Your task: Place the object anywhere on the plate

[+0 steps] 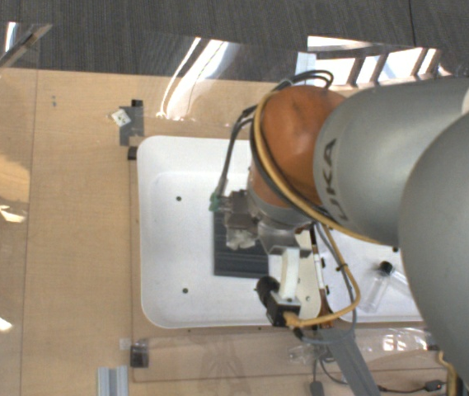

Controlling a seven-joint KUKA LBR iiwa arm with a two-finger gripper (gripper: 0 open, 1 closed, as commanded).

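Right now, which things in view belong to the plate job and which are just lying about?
Job:
- dark ribbed plate in the white bin
- end effector, over the plate

Lying about:
- clear tube with black cap
- small black bracket on the bench

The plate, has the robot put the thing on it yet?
Can't say it's done. A dark ribbed plate lies in the white bin, and something small and pale sits at its top edge, right under the gripper. The arm hides whether it's being held. Left: let go, lift away.
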